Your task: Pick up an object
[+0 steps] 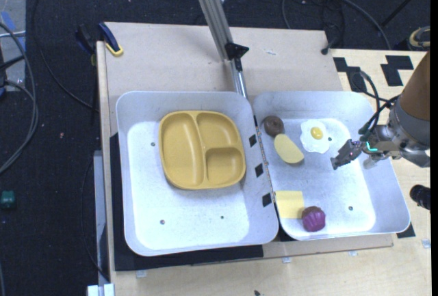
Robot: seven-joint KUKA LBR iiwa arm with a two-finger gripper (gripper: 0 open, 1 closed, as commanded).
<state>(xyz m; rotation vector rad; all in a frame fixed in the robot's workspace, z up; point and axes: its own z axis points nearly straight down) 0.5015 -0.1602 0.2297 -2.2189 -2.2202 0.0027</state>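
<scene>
A glossy fried egg (317,135) (plastic, by the look) lies flat in the right bin (383,185); the gripper (344,155) hovers beside it, dark fingers slightly spread, pinching nothing.

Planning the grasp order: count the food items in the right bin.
5: brown ball at top left, yellow slice below it, fried egg top centre, yellow block and purple piece at bottom.

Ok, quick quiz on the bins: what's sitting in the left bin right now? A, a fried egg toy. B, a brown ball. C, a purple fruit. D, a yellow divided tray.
D: the yellow divided tray lies alone in the left bin, while the fried egg toy, the purple fruit and the brown ball all sit in the right bin.
</scene>
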